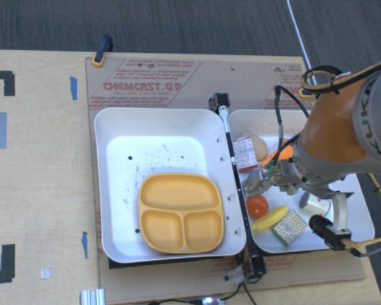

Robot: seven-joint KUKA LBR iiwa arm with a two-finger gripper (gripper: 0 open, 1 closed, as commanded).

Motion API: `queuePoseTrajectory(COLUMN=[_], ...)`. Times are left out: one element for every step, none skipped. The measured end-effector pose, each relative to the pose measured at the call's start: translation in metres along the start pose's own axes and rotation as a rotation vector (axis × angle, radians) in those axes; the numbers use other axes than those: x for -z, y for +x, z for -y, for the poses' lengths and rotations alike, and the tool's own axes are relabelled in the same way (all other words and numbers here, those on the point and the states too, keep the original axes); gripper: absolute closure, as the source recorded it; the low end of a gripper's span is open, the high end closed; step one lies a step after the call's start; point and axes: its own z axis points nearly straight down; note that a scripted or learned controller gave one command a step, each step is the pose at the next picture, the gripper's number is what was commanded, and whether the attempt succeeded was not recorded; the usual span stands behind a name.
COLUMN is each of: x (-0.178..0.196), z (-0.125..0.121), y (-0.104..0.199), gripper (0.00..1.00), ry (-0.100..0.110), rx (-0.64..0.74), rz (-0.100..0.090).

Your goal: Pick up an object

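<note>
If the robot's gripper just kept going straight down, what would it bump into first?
Probably the red tomato, which sits just below the gripper in the right bin, beside the banana. Depth is hard to judge from above, so it might just miss.

The arm runs off the right edge of your view, and its bulk covers much of the right bin, so you cannot see what lies beneath it. An orange item and a white object each peek out only in part. The print on the small packet is too small to read. The counter is cut off at left and bottom.
</note>
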Motion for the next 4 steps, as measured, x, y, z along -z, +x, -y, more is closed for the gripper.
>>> queuePoseTrajectory(x=[-0.038,-0.053,-0.055,-0.056], z=[-0.049,-0.04,-0.044,-0.045], y=[-0.066,-0.066,-0.066,-0.066], gripper=[0.0,0.0,0.0,0.0], ry=[-0.002,-0.017,-0.024,-0.027], rx=[-0.001,-0.001,-0.002,-0.003], rz=[0.001,0.003,0.004,0.004])
